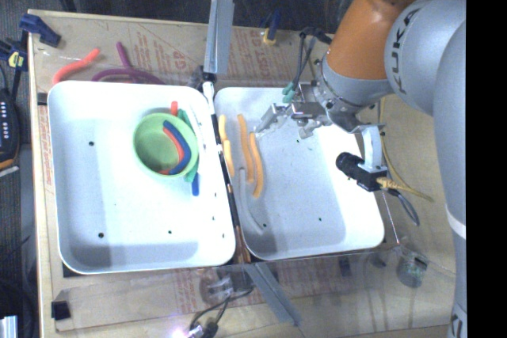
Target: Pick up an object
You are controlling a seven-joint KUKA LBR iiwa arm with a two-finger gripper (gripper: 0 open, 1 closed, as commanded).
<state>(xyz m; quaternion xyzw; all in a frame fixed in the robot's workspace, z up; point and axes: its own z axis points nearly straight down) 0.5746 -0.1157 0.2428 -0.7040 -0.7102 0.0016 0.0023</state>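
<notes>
Right white bin (317, 225): orange strip (255, 162) lies near left wall, just left-below fingers (265, 121); fingers seemingly spread, empty.

The arm (412, 51) runs off the frame at three o'clock, upper links cut away. At nine o'clock, dark gear (6, 131) is sliced by the edge, and the green bowl (164, 145) hides part of its coloured pieces.
</notes>
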